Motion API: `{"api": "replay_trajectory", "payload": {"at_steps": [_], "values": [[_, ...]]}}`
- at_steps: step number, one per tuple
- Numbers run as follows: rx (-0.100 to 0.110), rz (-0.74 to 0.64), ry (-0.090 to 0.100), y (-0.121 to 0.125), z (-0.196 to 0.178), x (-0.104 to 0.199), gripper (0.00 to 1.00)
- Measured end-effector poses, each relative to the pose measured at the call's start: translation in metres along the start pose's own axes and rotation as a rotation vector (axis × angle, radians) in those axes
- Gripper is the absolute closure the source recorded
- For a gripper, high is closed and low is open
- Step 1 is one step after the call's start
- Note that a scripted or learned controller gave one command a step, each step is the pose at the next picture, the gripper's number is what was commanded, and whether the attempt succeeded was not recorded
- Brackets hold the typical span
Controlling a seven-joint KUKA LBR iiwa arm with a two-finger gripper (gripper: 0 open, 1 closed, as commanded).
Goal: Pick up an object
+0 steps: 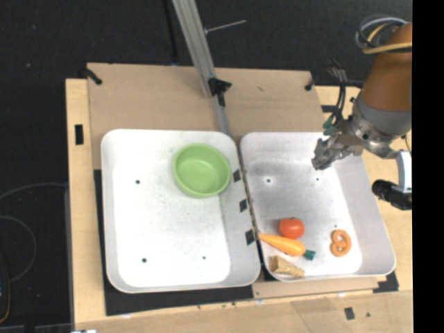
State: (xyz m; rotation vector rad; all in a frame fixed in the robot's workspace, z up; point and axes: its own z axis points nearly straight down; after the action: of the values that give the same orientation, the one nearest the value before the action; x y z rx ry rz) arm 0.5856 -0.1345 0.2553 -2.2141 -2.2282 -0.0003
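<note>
Tan bench (277,92), two white bins side by side, left bin (125,207), right bin (361,200)

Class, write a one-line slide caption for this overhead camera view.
Gripper hovers above the right bin, far from the tomato, carrot and pretzel; green bowl in left bin.

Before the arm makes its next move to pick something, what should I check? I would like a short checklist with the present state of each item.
1. Objects available in the right bin: tomato, carrot, pretzel, cracker. Ok.
2. End effector is over the right bin's far part, apart from the objects. Ok.
3. End effector carries nothing: cannot tell.
4. Tomato stands free for a grasp: not ok, the carrot lies close against it.
5. Pretzel has space around it: ok.
6. Green bowl in the left bin, out of the path: ok.
</note>
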Motion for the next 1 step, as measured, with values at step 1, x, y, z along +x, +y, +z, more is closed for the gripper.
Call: {"api": "replay_trajectory", "payload": {"at_steps": [1], "values": [[-0.001, -0.001, 0.001, 0.0052, 0.0026, 0.0572, 1.00]]}}
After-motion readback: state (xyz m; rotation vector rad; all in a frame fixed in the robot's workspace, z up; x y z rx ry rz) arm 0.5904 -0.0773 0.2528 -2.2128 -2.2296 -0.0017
